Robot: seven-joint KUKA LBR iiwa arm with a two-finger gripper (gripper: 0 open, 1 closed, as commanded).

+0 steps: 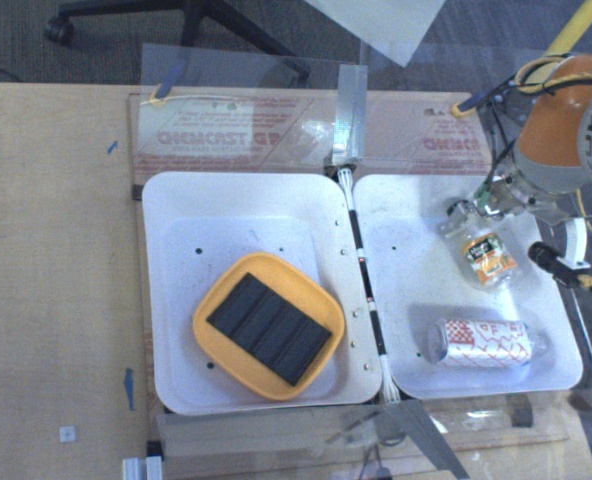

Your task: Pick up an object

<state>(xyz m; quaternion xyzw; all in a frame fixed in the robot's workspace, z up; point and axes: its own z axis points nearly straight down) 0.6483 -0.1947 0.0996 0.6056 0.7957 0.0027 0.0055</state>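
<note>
Hovering at the right bin's far side, the gripper sits just beside a small packet — likely its target — finger state impossible to tell

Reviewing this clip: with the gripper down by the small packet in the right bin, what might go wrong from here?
The small packet is clear and crinkly, lying close to the gripper; it may slip out or get nudged aside. It also sits near the right bin wall, so the arm's wrist could brush the rim. The red-patterned can looks clear of the approach.

yellow tray, red-patterned, perhaps white, can.
</note>
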